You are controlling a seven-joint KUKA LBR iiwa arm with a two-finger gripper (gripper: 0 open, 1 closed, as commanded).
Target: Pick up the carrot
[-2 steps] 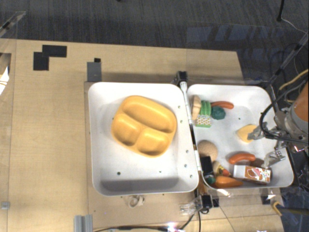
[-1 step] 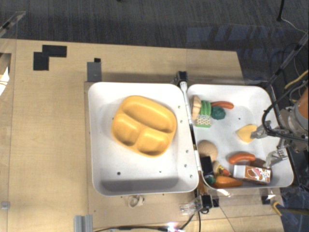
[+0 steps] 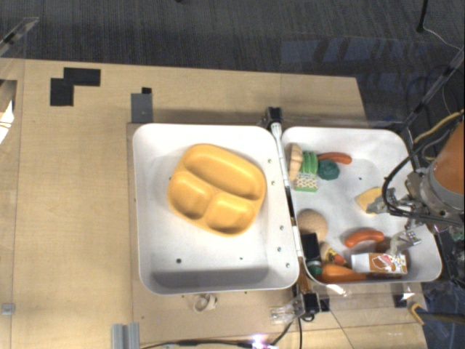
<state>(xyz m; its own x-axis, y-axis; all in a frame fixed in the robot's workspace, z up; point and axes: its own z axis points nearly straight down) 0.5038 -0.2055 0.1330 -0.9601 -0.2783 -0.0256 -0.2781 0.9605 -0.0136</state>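
A grey robot arm (image 3: 445,184) with an orange band waits over the right edge of the right-hand shallow white bin (image 3: 378,140), its cables trailing across the rim; whether its pincer is released or clenched cannot be told from this angle. Its target, the orange toy carrot (image 3: 343,273), lies on its side along that bin's near wall, just beside a small brown-and-white carton (image 3: 379,263) and close to the front left corner, a crowded spot that looks likely to make a clean approach awkward. The same bin holds a red sausage-shaped toy (image 3: 363,237) above the carton, a tan rounded piece (image 3: 312,221), a pale yellow wedge (image 3: 369,198), a green-and-white block (image 3: 308,171) and another small red piece (image 3: 335,158) near the far wall. The left-hand white bin (image 3: 156,195) carries a single large yellow lobed moulded form (image 3: 216,188), well apart from the carrot. By the look of it, the pick-up has not yet begun.
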